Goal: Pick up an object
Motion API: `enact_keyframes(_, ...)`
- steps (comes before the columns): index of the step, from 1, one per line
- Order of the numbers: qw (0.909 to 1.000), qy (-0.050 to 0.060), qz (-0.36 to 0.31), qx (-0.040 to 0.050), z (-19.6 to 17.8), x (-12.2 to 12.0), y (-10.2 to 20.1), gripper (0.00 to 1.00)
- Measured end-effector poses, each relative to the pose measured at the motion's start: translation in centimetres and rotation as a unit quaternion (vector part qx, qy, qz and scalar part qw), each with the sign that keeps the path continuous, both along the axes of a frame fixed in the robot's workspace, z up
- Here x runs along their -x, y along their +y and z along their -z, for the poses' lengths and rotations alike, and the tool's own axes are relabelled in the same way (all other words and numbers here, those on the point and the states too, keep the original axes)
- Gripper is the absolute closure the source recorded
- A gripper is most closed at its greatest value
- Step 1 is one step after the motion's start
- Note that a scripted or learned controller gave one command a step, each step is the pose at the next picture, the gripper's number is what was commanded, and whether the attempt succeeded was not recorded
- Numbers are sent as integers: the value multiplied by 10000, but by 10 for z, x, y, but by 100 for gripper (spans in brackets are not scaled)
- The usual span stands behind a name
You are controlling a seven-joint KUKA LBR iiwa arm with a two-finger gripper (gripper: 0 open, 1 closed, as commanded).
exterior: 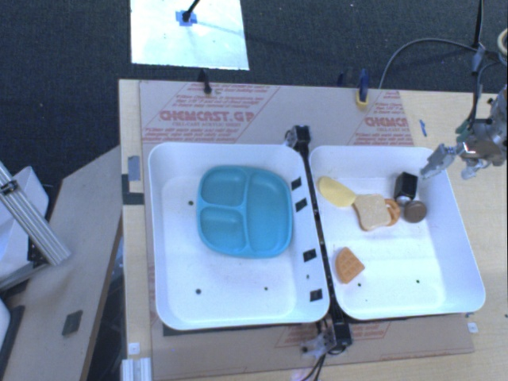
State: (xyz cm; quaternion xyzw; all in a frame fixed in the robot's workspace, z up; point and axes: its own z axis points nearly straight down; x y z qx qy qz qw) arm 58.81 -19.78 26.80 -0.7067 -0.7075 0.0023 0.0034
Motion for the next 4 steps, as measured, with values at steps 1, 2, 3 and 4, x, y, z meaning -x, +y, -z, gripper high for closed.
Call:
enact_keyframes(1, 10000, -50, -15, 12, -6, -2, 1, 0)
enact_keyframes(2, 10000, -29, -13, 4, 47, 1, 11, 0)
enact_keyframes(3, 10000, -25, -13, 2, 107, -3, 17, 0)
enact_keyframes(4, 10000, -27, 2, 3, 168, 3, 15, 0)
